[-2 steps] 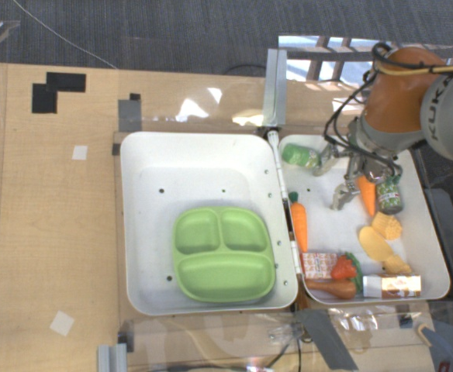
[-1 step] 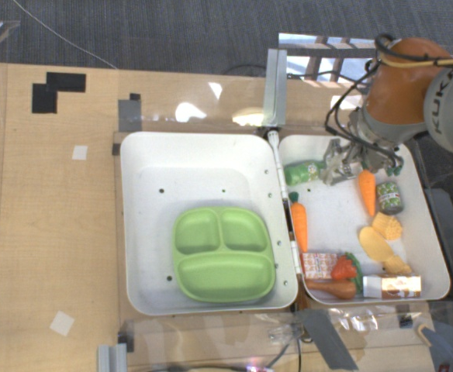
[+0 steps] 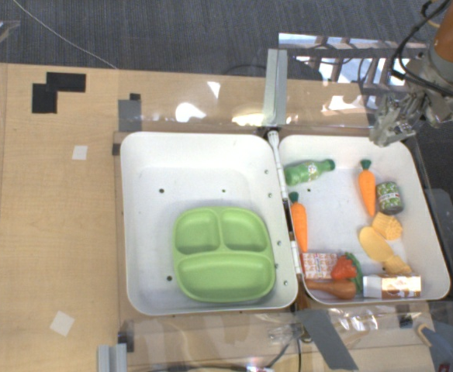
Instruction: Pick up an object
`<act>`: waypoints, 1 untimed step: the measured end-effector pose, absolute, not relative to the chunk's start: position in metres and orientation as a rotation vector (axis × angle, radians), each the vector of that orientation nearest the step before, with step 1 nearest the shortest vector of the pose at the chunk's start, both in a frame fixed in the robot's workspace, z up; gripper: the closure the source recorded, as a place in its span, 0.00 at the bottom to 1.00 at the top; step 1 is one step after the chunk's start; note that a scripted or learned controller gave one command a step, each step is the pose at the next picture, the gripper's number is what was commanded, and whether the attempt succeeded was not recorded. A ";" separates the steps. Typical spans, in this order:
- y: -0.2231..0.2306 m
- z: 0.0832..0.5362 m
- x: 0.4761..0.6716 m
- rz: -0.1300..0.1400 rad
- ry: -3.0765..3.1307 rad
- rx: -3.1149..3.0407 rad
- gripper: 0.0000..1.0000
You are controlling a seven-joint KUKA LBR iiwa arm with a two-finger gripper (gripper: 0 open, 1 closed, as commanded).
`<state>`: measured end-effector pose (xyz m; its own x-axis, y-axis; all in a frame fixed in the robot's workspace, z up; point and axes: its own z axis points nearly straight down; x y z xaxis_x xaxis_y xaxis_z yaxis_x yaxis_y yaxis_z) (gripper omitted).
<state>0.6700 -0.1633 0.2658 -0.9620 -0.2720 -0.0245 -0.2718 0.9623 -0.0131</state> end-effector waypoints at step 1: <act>-0.136 0.348 0.671 -0.004 3.117 -0.185 1.00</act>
<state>0.6712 -0.1356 0.3476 -0.9928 -0.1185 -0.0185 -0.1184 0.9930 -0.0035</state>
